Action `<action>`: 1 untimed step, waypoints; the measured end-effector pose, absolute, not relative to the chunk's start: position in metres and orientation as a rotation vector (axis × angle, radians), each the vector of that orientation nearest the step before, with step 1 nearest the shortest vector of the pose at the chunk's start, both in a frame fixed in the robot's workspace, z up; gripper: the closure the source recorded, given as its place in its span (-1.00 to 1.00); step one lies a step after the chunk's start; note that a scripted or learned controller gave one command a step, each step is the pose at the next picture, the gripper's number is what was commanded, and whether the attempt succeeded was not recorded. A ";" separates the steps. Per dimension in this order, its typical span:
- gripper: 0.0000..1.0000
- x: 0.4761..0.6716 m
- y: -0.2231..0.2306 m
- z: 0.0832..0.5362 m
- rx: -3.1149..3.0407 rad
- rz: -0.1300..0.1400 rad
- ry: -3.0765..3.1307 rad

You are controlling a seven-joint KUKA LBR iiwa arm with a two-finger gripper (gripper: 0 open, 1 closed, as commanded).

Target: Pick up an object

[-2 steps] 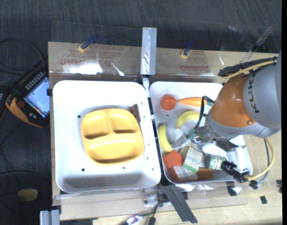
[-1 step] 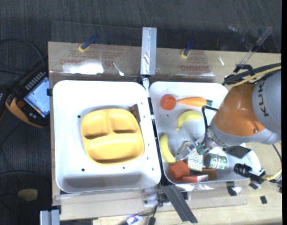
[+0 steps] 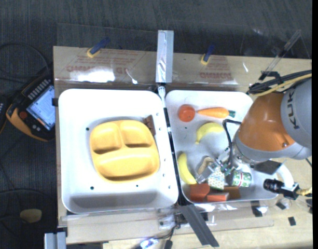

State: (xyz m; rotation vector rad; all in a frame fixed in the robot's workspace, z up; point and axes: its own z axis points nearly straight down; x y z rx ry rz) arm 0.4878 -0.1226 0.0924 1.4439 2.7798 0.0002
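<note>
Hidden: lower right corner of the right white bin [image 3: 174, 100] covered by the grey-and-orange arm [image 3: 267, 126]; items under the wrist hard to separate.
Gripper [image 3: 217, 166]: low in the right bin, over a cluttered heap; finger state cannot be told.
Nearest object: small green-and-white can [image 3: 240, 179], just beside the gripper, lying on its side.
Others: yellow banana [image 3: 185, 170] to the gripper's left; orange carrot [image 3: 213, 112] well apart, near the far wall.
Left white bin [image 3: 70, 139]: yellow sectioned plastic tray [image 3: 124, 148].
</note>
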 end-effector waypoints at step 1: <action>-1.00 0.489 -0.110 0.090 1.768 0.009 2.575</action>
